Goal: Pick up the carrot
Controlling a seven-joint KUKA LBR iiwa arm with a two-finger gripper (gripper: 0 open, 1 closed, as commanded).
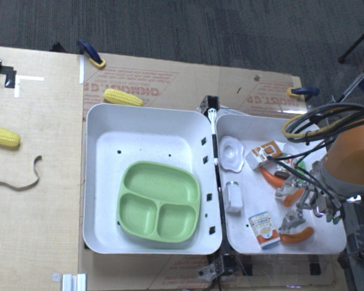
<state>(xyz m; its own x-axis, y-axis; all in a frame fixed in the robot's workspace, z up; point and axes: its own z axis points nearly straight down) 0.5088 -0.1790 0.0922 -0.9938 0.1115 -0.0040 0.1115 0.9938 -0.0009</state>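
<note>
My gripper (299, 209) hangs low inside the right bin (237, 239), because the carrot (273, 177) lies there, just toward its ten o'clock, half under my cables. Whether it is open or closed I cannot tell. An orange sausage-shaped piece (297, 235) rests at its six o'clock. The green divided plate (160, 202) sits in the left bin (104, 186), well apart.

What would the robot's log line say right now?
stage: reaching | pincer: over right bin | carrot: lying in bin, not held | green tray: left bin
</note>
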